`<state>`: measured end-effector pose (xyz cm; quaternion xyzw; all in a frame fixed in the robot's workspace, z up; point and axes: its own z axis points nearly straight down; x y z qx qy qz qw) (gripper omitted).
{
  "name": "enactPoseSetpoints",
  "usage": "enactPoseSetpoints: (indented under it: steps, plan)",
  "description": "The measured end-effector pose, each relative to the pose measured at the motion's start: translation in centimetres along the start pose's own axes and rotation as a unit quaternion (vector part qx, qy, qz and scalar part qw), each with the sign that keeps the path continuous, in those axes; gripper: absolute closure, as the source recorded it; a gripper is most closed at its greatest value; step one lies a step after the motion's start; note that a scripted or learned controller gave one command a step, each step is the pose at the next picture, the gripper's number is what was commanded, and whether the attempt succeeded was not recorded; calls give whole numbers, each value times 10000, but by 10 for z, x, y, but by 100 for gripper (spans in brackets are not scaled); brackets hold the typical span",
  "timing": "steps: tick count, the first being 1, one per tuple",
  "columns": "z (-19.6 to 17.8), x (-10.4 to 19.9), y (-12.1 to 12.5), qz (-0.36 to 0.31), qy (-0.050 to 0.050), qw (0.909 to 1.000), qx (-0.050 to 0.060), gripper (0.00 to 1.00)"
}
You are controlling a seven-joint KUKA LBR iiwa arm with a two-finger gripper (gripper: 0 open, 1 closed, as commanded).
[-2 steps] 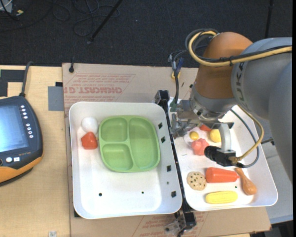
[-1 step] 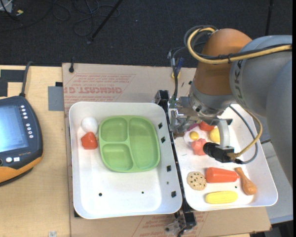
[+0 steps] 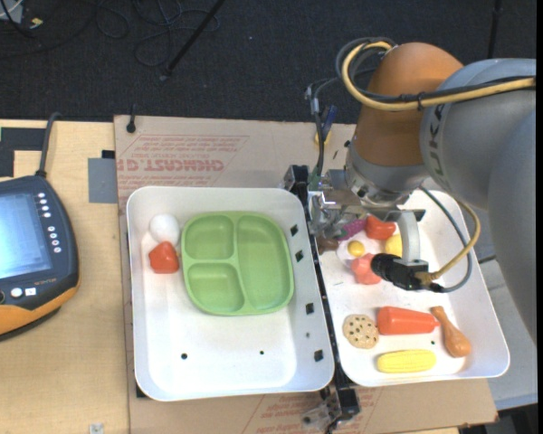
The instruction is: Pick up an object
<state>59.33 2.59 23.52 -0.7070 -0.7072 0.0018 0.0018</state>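
Low over the 11 o'clock corner of the right-hand shallow white bin (image 3: 485, 349): the grey-and-orange arm's two-finger gripper (image 3: 338, 224), its metal housing and looped cables masking the tip. Impossible to tell from this slant whether spread, pressed together or pinching anything.

Just beside the gripper, at its 3 to 5 o'clock: a tight cluster of likely targets, namely a small red plastic chunk (image 3: 378, 228), a yellow plastic piece (image 3: 395, 243) touching it, and a pink plastic lump (image 3: 366, 268) below. No sign of any of the 3 lifted clear of the bin floor.

Farther out, toward the bin's 6 o'clock edge and well apart from the gripper: a round chocolate-chip toy cookie (image 3: 360, 330), an orange carrot-like wedge (image 3: 404, 320), a brown toy drumstick (image 3: 451, 332) and a yellow toy corn cob (image 3: 405, 362), lying loose and spaced, presumably for easy single grasps.

Across the divider, in the left-hand white bin (image 3: 219, 362): a green 3-compartment plastic plate (image 3: 236, 263), with a white ball (image 3: 164, 226) and a red-orange toy (image 3: 164, 259) at its 9 o'clock.

Judged stage: descent onto the cluster, pick not yet confirmed.
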Motion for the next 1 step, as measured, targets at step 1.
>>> enactPoseSetpoints:
  steps: [1]
  plan:
    - [1, 0, -1, -3, -4, 10000, 7, 100]
